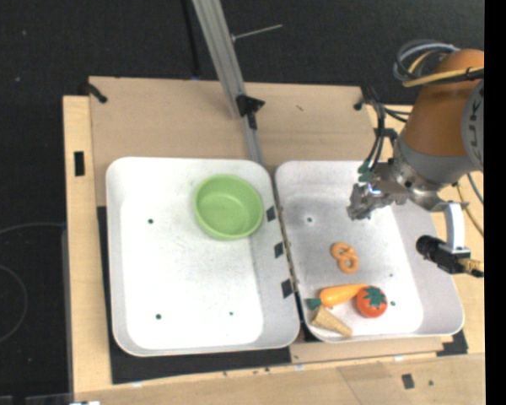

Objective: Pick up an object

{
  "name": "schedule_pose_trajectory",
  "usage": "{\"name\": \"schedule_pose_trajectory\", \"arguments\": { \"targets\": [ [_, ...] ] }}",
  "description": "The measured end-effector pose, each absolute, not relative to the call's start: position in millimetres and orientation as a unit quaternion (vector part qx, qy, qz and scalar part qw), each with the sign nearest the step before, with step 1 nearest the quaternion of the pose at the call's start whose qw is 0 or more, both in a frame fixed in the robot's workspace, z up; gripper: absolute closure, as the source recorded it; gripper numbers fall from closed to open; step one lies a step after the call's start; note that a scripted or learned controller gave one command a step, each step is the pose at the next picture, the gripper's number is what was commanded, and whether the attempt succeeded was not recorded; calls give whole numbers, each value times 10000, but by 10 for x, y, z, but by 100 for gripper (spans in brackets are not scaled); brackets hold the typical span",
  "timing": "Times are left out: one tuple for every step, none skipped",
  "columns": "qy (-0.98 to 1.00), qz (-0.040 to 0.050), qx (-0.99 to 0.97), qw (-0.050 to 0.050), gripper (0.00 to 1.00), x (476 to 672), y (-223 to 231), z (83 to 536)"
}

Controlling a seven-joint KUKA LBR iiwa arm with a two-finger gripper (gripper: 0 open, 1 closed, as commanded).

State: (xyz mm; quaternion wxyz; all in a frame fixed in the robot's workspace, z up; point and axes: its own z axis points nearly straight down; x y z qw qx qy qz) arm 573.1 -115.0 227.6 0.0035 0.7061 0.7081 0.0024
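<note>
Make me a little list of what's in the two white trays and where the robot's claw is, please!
left bin: green bowl, near its top right
right bin: pretzel, carrot, tomato, cone-shaped piece
toy spot: carrot, tomato and cone sit along the bottom edge; pretzel nearer the middle
gripper: above the right bin's upper part, holding nothing

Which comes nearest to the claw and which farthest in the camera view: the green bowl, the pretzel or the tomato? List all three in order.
Measured from the claw over the right bin:
1. Pretzel, just below the claw in the same bin.
2. Tomato, by the bin's near edge.
3. Green bowl, across in the left bin.
</note>
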Motion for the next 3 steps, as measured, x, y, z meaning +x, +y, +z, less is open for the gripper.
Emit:
{"name": "schedule_pose_trajectory", "arguments": {
  "targets": [
    [7082, 19, 7060, 33, 100, 5748, -1164, 2741],
    [7099, 13, 7043, 3, 100, 5709, -634, 2802],
    [7099, 10, 7043, -3, 100, 5590, -120, 2795]
  ]
}}
